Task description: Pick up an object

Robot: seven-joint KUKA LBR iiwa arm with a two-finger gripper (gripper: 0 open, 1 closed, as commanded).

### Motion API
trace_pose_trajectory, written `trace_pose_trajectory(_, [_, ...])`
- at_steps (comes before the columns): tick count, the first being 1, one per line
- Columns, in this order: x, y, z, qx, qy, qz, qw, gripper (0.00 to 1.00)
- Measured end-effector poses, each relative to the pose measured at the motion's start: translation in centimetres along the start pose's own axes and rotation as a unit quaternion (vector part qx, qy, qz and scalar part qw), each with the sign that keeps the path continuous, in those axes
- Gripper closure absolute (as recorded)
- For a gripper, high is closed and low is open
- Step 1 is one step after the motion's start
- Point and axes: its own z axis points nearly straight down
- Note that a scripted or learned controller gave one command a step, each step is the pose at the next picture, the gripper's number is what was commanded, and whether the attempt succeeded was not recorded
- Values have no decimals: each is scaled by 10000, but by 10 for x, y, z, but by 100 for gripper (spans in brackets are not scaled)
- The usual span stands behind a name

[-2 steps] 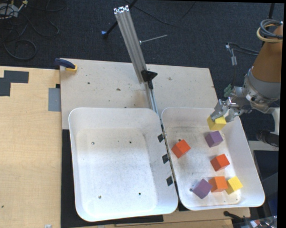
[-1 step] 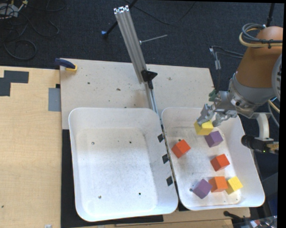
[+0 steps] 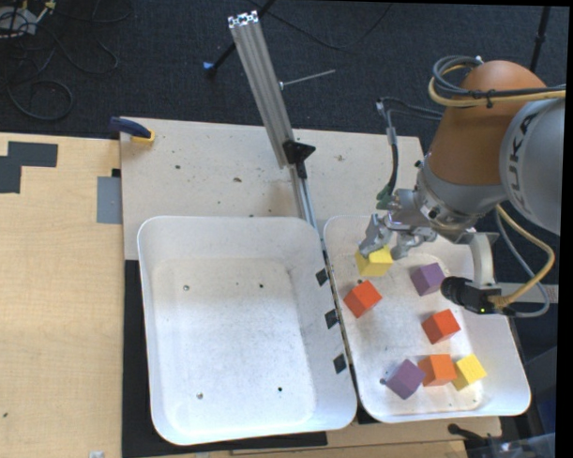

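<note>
While reaching down, end effector point(image 3: 384, 244) touches yellow block point(image 3: 374, 262).

Two shallow white bins are sitting side by side: left bin point(image 3: 163, 266) and right bin point(image 3: 506, 391). Seven blocks are lying in the right one, approx.: 2 yellow point(image 3: 375, 262) point(image 3: 470, 371), 2 purple point(image 3: 426, 277) point(image 3: 405, 378), 2 red-orange point(image 3: 363, 297) point(image 3: 442, 325), 1 orange point(image 3: 438, 369). One gripper point(image 3: 387, 238) is showing.
</note>
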Motion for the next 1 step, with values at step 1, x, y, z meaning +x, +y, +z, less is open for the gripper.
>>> trace_pose_trajectory(1, [51, -1, 16, 3, -1, -2, 10000, 100])
